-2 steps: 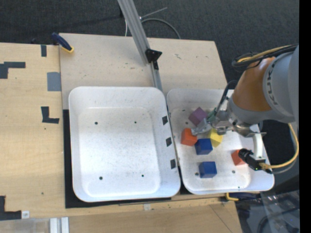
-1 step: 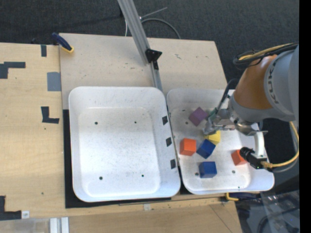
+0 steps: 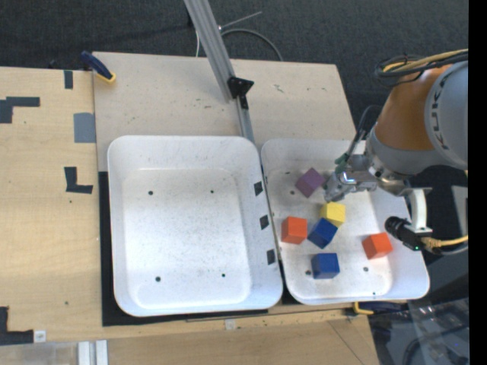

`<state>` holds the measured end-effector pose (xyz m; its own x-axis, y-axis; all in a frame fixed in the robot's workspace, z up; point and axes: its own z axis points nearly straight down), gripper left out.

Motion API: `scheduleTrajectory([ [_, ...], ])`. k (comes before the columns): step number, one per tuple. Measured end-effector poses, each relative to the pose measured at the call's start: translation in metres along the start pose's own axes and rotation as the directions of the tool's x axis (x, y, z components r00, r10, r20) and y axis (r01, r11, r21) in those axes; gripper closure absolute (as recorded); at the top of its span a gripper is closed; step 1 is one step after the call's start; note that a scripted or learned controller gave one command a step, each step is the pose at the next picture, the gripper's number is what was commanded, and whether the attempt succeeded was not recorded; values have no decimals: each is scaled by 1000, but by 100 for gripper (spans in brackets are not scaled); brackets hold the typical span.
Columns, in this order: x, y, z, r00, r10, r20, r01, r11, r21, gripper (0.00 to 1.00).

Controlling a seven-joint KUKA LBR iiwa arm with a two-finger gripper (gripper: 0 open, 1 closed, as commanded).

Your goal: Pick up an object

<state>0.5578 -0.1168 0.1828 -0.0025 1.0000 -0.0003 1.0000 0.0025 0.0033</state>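
Yellow block (image 3: 333,213): sitting in my right bin (image 3: 396,280), touching a blue block (image 3: 322,233).
Gripper (image 3: 340,186): hovering just above it; I am seeing nothing that tells me the jaws' state.

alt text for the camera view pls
The grey arm's hand hovers over the right white bin, just above a yellow cube. Around it lie a purple cube, two orange cubes and two blue cubes.

Robot lab: taped bench (image 3: 46,166), white bins (image 3: 122,226).
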Motion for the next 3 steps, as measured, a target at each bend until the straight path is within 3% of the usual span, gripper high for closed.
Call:
scheduleTrajectory([
  [1,0,2,-53,1000,1,1,-1,1000,-2,100],
  [3,125,12,-50,1000,-6,-3,6,1000,4,100],
])
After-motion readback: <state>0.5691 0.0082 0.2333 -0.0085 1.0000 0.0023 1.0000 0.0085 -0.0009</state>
